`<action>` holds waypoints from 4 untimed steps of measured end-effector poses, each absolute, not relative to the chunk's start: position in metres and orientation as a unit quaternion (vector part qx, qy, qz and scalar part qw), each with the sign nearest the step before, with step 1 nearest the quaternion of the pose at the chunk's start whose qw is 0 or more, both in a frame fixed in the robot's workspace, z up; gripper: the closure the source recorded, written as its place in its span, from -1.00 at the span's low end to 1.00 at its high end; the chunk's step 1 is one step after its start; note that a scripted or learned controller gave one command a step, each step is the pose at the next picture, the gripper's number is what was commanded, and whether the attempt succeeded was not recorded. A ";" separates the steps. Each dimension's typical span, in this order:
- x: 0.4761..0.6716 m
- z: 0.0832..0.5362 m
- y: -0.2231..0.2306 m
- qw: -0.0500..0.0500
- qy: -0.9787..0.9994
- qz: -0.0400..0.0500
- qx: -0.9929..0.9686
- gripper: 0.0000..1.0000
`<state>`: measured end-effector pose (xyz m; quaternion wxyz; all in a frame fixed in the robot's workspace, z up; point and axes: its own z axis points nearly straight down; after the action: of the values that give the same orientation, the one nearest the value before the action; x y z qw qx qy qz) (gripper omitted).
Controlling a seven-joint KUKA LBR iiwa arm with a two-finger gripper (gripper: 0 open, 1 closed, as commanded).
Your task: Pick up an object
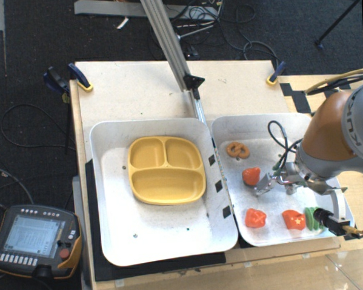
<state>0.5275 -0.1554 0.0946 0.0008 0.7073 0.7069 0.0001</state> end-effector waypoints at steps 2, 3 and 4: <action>0.525 0.151 -0.161 0.002 0.707 0.001 0.708 1.00; 0.519 0.198 -0.165 0.003 0.707 0.001 0.707 1.00; 0.520 0.247 -0.165 0.003 0.708 0.001 0.706 1.00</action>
<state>0.5204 -0.1653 0.2470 0.0029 0.7060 0.7082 0.0013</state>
